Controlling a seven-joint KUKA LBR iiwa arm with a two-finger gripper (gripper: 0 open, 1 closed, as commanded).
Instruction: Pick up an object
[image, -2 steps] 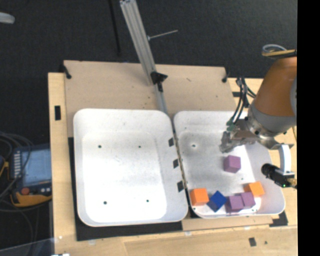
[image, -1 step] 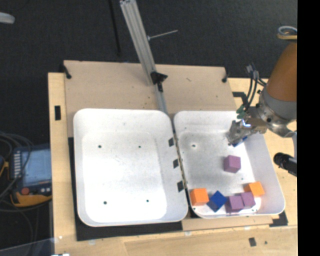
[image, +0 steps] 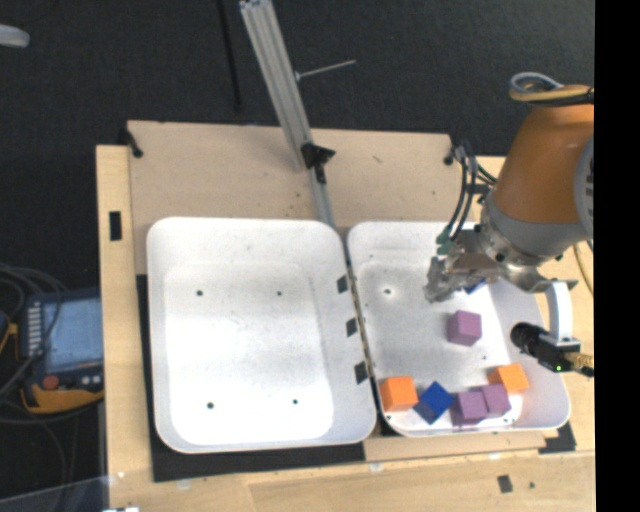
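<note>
Purple block (image: 463, 327) sits alone mid right bin (image: 400, 320), with the gripper (image: 443, 280) just above-left of it, low over the bin floor; can't tell its grip state. A blue piece (image: 472, 287) shows right beside the gripper. Along the right bin's near edge: 2 orange blocks (image: 399, 392) (image: 512, 378), 1 blue block (image: 435, 401), 2 purple ones (image: 470, 406) (image: 496, 400).

This was a robotics lab: a plywood bench (image: 250, 170) carried two white bins (image: 170, 250), an aluminium mast (image: 285, 85) rose behind them, a teach pendant (image: 65, 345) with cables lay on dark carpet (image: 100, 60), and foam blocks (image: 463, 327) served as test pieces.
</note>
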